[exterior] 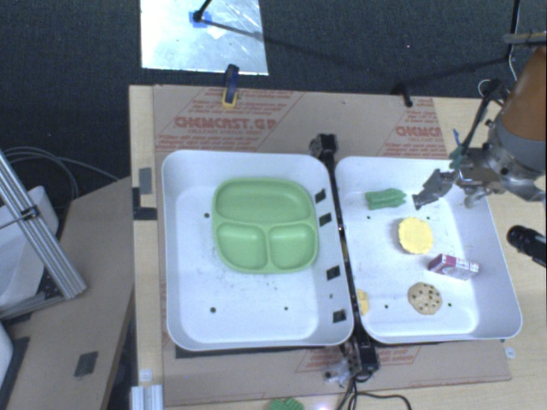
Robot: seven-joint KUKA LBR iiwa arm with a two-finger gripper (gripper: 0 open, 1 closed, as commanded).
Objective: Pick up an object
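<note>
My gripper (pixel 449 196) hangs over the back of the right bin (pixel 491 314), open, with nothing between its fingers. Its left fingertip is just right of a green pod-shaped piece (pixel 385 198). A round yellow disc (pixel 416 235) lies just in front of the gripper. Nearer the front lie a red and white packet (pixel 453 266) and a round speckled cookie (pixel 424 297). A small yellow piece (pixel 362 301) sits against the bin's left wall.
The left bin (pixel 188 314) holds a green divided plate (pixel 263 225). A black clip strip (pixel 333 229) runs between the two bins. Cardboard (pixel 256 118) lies under both bins, and a shiny sheet (pixel 205 24) lies behind.
</note>
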